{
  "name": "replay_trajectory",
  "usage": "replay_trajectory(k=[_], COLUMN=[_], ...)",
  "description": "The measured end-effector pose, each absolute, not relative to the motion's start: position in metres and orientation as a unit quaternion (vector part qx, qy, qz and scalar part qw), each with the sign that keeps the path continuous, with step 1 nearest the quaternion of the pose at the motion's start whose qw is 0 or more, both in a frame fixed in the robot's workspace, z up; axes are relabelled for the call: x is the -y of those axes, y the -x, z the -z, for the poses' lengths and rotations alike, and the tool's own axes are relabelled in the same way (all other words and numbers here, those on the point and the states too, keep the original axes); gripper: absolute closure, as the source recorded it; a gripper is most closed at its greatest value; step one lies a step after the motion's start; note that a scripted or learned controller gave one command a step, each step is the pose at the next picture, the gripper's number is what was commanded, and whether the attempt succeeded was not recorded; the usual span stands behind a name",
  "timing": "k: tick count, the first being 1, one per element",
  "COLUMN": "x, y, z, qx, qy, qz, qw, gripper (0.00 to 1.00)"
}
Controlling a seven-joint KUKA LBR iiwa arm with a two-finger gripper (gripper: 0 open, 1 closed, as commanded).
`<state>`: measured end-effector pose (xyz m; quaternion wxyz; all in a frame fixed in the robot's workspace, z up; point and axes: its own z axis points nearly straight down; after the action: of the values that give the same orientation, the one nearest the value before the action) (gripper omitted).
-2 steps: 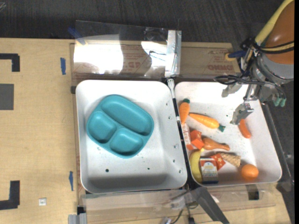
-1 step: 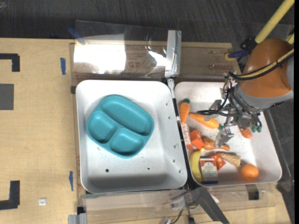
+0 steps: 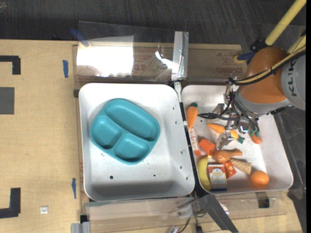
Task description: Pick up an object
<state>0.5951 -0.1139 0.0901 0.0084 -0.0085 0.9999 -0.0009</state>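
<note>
Descent over the right bin (image 3: 279, 144) looks like the step in hand: the gripper (image 3: 227, 139) hangs among toy food (finger state I cannot tell), just above a drumstick (image 3: 227, 155), so next comes a clean closing.

We saw two white bins side by side. Left bin (image 3: 160, 178) held teal divided tray (image 3: 125, 130), tilted. Right bin (image 3: 279, 164) held toy food: carrot (image 3: 192, 115) near left wall, orange (image 3: 260, 178) at front right, small carton (image 3: 217, 174) at front, yellow piece (image 3: 203, 173) touching carton. Arm (image 3: 265, 81) reached in from right; gripper (image 3: 227, 139) sat low over pile, just above brown piece (image 3: 226, 155). Finger state unclear.
</note>
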Motion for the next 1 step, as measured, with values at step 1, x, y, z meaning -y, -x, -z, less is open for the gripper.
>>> replay_trajectory(k=[1], x=[0.1126], y=[-0.5983], z=[-0.1039], qx=[-1.0], qy=[0.009], qz=[0.0016], qw=[0.014], gripper=[1.0])
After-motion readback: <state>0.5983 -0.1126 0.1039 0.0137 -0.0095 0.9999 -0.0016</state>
